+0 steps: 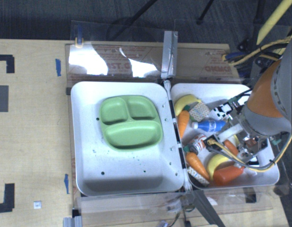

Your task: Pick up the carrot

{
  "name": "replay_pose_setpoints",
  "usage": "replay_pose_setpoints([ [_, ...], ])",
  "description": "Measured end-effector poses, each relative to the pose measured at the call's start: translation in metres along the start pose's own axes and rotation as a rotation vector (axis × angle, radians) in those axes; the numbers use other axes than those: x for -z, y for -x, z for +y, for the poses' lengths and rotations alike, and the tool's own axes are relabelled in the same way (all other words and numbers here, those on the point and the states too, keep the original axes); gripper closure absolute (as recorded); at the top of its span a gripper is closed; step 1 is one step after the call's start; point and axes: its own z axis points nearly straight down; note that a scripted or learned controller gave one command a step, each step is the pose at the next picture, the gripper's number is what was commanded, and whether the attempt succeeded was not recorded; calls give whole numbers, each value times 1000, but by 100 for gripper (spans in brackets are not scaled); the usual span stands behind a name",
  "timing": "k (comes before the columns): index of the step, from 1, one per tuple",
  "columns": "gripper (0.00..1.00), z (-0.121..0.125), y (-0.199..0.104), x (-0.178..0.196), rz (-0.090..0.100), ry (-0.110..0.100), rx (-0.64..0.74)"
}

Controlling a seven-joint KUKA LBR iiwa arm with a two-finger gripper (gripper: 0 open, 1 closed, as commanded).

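Observation:
An orange carrot lies along the left wall of the right bin, just below a yellow banana. A second orange carrot-like piece lies near that bin's front left corner. My gripper hangs low over the right half of the right bin, above the pile of toys and to the right of both orange pieces. Nothing can be seen held in it, and the wrist hides what lies under it.
The right bin also holds a blue bottle, a speckled beige block, a black-and-white cow toy, a yellow piece and a red-orange piece. A green divided plate sits in the left bin.

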Motion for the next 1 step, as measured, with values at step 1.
replay_pose_setpoints([
  [1, 0, 12, -3, -75, 30, 20, -35],
])
